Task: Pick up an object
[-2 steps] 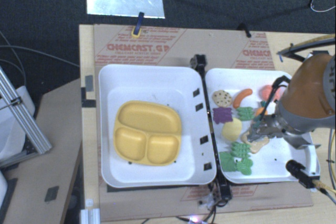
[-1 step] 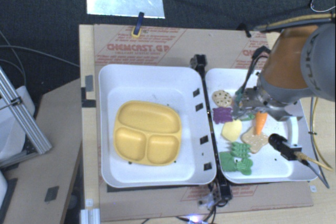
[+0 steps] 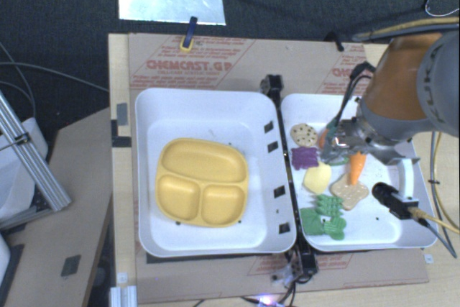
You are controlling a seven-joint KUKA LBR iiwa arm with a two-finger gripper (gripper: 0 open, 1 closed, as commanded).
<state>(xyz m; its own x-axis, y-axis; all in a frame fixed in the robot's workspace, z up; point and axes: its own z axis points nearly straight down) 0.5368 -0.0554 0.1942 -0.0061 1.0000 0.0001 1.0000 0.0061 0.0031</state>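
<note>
Gripper (image 3: 334,143) was down inside the right bin (image 3: 374,228), at the upper end of the toy-food cluster. The arm's wrist covered its tip from above, so I couldn't tell how wide it stood or whether it had anything in it. Not counting that as a grasp.

All loose items sat in the right bin, bunched toward the divider. My read is that this was the source bin. The left bin (image 3: 215,108) held just a yellow divided plate (image 3: 203,181), well apart from the gripper and likely not the target.

Candidates relative to the gripper:
- Chocolate-chip cookie (image 3: 303,133): just to its left in the view, lying flat.
- Purple piece (image 3: 305,157): left and slightly nearer the camera, close by.
- Carrot (image 3: 355,166): just beside it on the arm's side, running toward the front.
- Pale yellow piece (image 3: 318,177): nearer the front, touching or almost touching the purple piece.
- Tan toast-like piece (image 3: 350,193): at the carrot's front end.
- Green piece (image 3: 323,219): farthest away, by the front wall.

Best guess is that the cookie, purple piece or carrot was the pick, as the three closest. The tight packing risked a nudge rather than a clean grip.
</note>
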